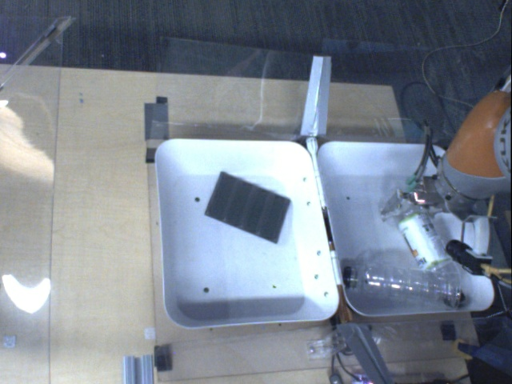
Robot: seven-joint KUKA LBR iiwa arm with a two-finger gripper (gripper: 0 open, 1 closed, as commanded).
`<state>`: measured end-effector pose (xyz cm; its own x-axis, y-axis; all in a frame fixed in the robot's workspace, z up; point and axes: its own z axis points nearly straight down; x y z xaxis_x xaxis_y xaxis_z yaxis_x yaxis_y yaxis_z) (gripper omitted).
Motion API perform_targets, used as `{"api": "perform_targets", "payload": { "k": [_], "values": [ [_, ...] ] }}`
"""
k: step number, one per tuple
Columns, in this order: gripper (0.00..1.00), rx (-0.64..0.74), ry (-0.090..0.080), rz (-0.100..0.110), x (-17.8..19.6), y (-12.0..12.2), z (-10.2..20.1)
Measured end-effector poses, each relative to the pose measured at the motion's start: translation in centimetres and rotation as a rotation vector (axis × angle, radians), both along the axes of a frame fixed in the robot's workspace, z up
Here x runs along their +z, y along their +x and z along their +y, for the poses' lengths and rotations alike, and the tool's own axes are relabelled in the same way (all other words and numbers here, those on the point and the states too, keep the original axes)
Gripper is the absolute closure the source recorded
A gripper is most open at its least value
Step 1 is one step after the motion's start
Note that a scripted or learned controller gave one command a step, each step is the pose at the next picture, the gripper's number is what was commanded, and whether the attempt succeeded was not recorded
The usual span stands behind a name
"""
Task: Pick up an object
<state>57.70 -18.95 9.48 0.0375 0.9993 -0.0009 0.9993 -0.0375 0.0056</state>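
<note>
Left shallow white bin [180,214]: flat dark grey rectangular pad [247,206] lying tilted near centre. Right shallow white bin [352,174]: clear plastic bottle [404,280] on its side along the near wall; small white cylindrical bottle with yellow-green label [421,240] just behind it. Gripper [418,198] low over the small bottle's upper end; finger spacing cannot be told.

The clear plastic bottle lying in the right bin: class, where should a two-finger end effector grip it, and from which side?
Grip the clear plastic bottle across its mid-body, coming straight down. It lies on its side along the right white bin's near wall, so the fingers should probably straddle its width.
</note>
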Motion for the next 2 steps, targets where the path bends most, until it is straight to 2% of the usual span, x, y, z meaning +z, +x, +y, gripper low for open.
{"api": "perform_targets", "payload": {
  "k": [1, 2],
  "values": [
    [0.00, 0.018, -0.003, -0.010, -0.4, 1.9, -0.5],
    [0.00, 0.149, -0.004, -0.015, -0.3, -1.2, -1.1]
  ]
}}
